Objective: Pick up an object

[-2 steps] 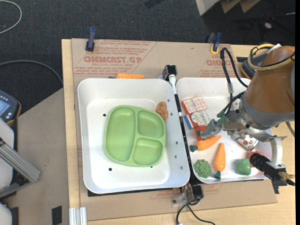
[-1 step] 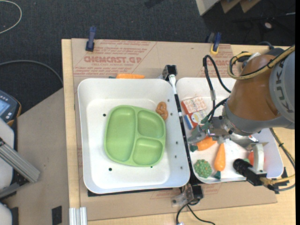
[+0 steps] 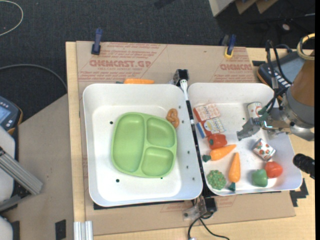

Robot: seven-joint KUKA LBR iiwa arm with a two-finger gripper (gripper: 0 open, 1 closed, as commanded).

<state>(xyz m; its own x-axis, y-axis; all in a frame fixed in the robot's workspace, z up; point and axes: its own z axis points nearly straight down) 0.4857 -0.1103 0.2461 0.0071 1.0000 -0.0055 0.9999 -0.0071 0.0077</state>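
In the right bin: the hand [image 3: 248,129] hung low over the bin's [image 3: 235,90] middle, reaching in from the right, with no toy between its fingers.
Hand state: it could not be told whether the grip was open or closed; the dark tip was too small and blurred to read.
Nearest things: a small patterned block [image 3: 263,149] lay just below and right of the hand; a silver can [image 3: 254,108] lay just above it near the bin's far side.
Other candidates: a red pepper [image 3: 216,141], two carrots [image 3: 223,152] [image 3: 234,167], a head of broccoli [image 3: 216,179], a green pepper [image 3: 259,177] and a tomato [image 3: 274,169] lay along the near part of the same bin; a red and white packet [image 3: 207,113] lay at its far left.
Left bin: a green divided plate [image 3: 144,145] sat in the left bin [image 3: 100,134], with a small brown thing [image 3: 173,117] beside its far right corner.
Surface: the board [image 3: 80,64] under both bins carried an orange thing [image 3: 139,81] behind the left bin.
Step in hand: judged as the approach, before any grasp; nothing was lifted yet.
Next move: it would call for settling on one toy, likely the block or the red pepper, centring over it and descending squarely.
Risk: the toys lay close together, so a skewed descent could nudge a neighbour.
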